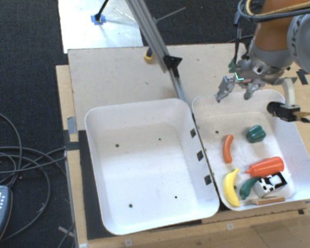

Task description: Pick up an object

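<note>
Tool (237, 90) hangs over the right bin's (305, 158) far rim, fingers spread apart, nothing between them; looks parked high before a descent. Pickable items all sit in that bin, crowded toward the near corner where the floor slopes them together: orange sausage-shaped toy (228, 148), dark green pepper-like lump (255, 133), glossy red-orange bottle (266, 166), curved yellow banana (231, 187), a black-white block (272, 183). All smooth plastic, rounded. Left bin (102, 169) plain white. Both on the table (117, 75).
</note>
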